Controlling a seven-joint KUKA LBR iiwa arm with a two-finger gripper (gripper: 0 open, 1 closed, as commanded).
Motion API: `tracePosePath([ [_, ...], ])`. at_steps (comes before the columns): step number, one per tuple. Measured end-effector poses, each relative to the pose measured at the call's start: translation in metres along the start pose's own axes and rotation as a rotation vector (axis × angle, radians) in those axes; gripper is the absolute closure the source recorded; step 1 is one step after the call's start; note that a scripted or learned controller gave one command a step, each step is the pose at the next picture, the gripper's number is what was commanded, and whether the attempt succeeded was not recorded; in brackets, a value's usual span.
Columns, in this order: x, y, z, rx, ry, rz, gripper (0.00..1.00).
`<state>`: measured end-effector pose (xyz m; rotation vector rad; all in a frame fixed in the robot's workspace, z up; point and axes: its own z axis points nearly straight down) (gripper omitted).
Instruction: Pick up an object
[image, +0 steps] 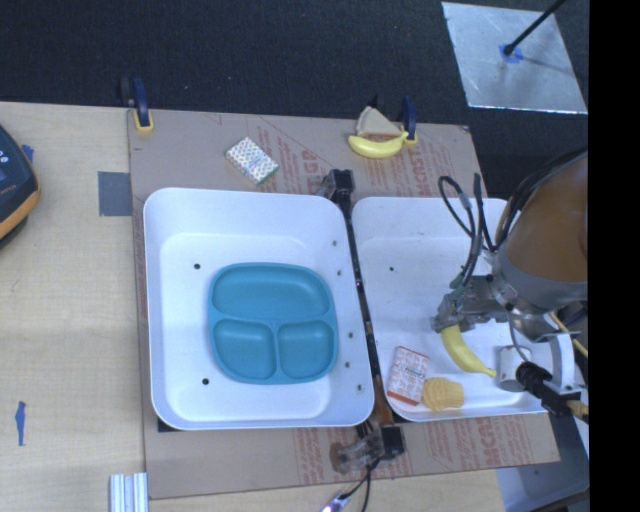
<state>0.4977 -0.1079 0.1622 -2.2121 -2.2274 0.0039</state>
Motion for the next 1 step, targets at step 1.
tracePosePath([
  [1,0.0718,0.0323,-0.0736,-0.001,0.001,0.002,1.00],
])
